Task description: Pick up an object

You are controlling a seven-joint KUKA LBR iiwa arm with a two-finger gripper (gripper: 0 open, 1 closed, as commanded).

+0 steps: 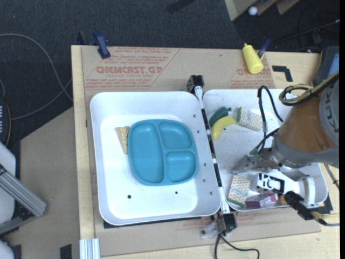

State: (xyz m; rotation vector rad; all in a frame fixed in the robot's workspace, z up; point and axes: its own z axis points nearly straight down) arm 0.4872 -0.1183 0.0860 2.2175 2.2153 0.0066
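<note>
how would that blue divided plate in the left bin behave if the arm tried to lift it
The blue divided plate looks like moulded plastic, so probably stiff and light. Its smooth, rounded rim may be slippery for a pincer. It lies flat on the left bin, so it should slide rather than roll or tip when pushed.

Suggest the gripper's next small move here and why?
Probably a short descent. The gripper hovers low in the right bin, above the patterned packet near the front wall, with nothing visible between its fingers. The banana lies farther back, so the packet looks like the nearer target.
</note>
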